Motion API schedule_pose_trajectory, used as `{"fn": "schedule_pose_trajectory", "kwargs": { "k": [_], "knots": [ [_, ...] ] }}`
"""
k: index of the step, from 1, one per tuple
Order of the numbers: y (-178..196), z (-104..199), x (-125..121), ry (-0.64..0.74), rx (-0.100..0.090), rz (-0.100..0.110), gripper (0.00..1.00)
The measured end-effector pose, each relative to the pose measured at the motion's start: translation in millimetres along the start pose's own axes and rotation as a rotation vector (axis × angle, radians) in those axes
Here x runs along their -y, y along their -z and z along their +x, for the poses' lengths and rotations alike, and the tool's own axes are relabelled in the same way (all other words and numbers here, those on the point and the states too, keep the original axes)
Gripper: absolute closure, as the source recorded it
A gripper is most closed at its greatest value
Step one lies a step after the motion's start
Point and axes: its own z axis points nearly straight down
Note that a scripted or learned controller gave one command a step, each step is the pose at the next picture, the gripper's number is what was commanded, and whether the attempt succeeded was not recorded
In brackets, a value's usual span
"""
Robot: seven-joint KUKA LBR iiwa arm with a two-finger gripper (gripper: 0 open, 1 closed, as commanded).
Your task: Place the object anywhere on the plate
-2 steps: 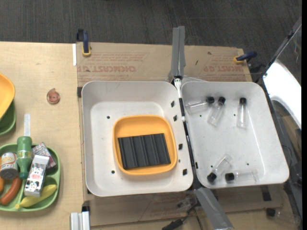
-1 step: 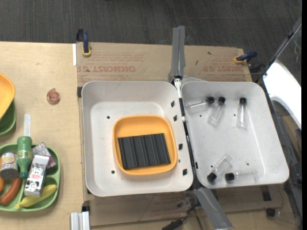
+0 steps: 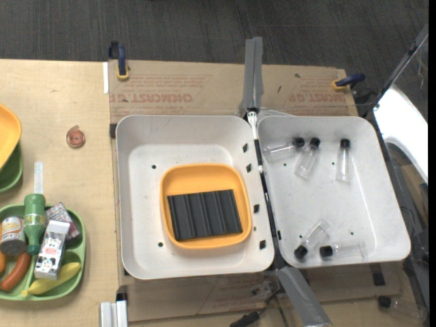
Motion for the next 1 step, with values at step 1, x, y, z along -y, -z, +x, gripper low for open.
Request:
{"fn": "schedule_pose_trajectory", "kwargs": {
  "k": [1],
  "knots": [
    [-0.8,3.8,19.5,0.347,0.001,0.001,1.0]
  ]
}}
